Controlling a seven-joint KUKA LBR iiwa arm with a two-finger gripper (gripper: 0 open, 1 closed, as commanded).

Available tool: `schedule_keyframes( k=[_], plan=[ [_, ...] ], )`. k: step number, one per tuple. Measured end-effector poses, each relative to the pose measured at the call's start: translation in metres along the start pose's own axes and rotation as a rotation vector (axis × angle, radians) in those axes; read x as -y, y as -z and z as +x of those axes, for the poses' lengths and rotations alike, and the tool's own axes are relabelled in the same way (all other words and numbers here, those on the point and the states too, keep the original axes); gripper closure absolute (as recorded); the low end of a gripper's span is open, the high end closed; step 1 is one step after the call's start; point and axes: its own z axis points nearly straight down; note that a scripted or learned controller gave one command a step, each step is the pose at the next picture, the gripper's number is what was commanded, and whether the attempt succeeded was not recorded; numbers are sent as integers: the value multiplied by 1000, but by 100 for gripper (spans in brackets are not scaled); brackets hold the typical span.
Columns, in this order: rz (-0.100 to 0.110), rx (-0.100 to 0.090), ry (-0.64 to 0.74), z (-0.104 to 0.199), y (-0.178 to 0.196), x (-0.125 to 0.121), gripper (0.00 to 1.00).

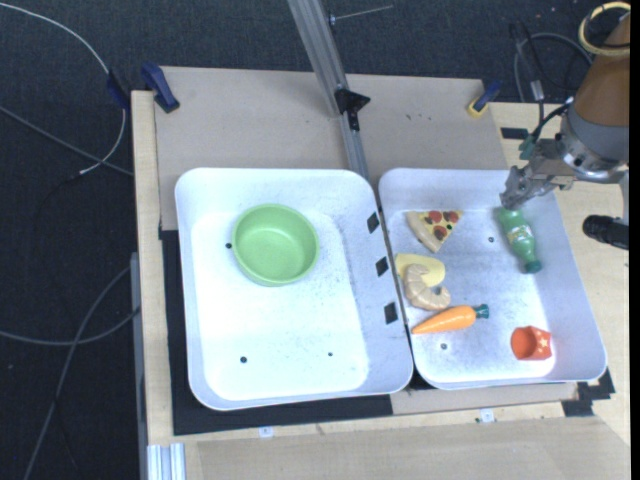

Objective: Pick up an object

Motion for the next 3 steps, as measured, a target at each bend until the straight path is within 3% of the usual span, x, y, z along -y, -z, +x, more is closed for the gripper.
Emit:
schedule_keyframes(
  k=[1,3],
  plan=[
    [-1,0,0,0,48,-2,100],
    [16,-8,6,112,73,18,100]
  ],
)
